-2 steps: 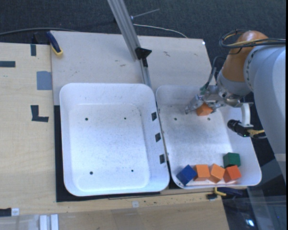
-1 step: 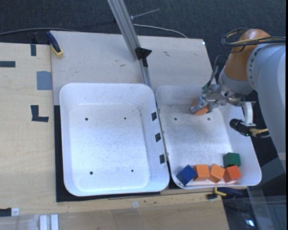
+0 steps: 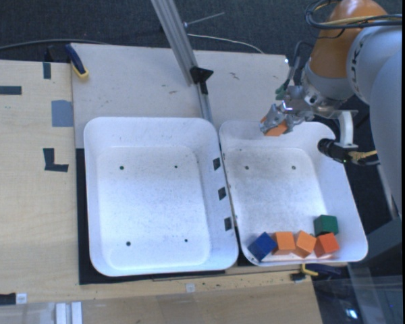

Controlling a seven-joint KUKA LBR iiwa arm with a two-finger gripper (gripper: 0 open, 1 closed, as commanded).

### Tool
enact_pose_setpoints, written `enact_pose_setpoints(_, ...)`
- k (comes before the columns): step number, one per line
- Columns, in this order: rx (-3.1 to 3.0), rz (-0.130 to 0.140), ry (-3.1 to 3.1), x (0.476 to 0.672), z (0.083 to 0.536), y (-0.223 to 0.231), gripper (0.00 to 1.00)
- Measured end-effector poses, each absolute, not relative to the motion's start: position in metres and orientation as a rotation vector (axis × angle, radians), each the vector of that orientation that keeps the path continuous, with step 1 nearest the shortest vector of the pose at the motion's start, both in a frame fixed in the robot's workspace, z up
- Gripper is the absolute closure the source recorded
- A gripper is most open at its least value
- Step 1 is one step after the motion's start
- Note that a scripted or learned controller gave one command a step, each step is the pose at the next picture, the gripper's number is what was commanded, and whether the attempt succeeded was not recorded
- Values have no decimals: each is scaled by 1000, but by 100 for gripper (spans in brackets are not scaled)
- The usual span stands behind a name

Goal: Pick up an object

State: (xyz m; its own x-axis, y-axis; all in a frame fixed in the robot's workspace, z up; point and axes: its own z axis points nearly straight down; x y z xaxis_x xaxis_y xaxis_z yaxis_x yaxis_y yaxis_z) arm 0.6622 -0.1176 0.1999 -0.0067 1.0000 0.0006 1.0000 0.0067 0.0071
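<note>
Gripper [image 3: 278, 123] raised over the right bin's far rim, clamped on a small orange block [image 3: 276, 131].

Block sits between the fingers, above the right bin [image 3: 337, 181] — well apart from the near-edge row: blue block [image 3: 261, 245], two orange blocks [image 3: 284, 241] [image 3: 304, 243], red-orange block [image 3: 326, 245], green block [image 3: 326, 223]. Left bin [image 3: 98, 181] lies beside it.

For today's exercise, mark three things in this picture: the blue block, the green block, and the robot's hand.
blue block [image 3: 261, 246]: camera view, on its top face.
green block [image 3: 326, 224]: camera view, on its top face.
hand [image 3: 278, 125]: camera view, at the fingertips, where something orange shows.
</note>
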Motion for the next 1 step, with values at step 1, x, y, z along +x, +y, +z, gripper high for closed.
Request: enact_pose_setpoints(1, 2212, 4, 2234, 669, 215, -28, 100)
